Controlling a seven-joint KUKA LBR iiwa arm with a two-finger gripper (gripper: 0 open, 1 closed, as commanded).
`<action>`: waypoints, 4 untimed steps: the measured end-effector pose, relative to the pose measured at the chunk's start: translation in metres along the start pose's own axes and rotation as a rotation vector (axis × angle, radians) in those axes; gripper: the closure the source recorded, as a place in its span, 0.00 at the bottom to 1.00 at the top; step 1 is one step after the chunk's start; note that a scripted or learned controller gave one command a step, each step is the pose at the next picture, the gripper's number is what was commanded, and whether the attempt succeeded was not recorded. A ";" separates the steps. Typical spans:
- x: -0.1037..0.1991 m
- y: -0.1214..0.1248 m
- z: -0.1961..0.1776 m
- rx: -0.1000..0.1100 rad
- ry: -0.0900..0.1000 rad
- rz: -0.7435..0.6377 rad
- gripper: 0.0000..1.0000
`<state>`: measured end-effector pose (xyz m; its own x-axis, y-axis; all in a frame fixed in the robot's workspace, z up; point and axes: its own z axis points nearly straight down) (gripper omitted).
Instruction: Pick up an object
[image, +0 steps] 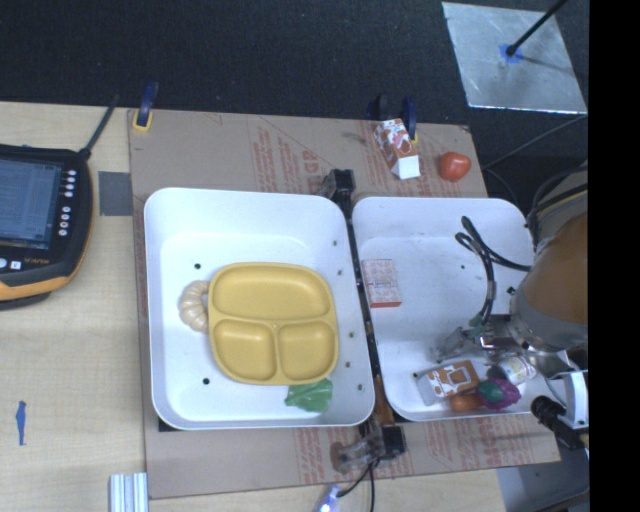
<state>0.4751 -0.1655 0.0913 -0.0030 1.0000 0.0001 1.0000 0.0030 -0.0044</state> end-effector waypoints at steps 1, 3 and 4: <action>-0.047 0.037 -0.001 -0.002 0.000 0.000 0.00; 0.047 0.001 -0.022 0.000 0.002 -0.005 1.00; 0.046 0.001 -0.032 0.002 0.000 -0.009 1.00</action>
<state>0.4759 -0.1196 0.1236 -0.0117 0.9999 0.0003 0.9999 0.0117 -0.0061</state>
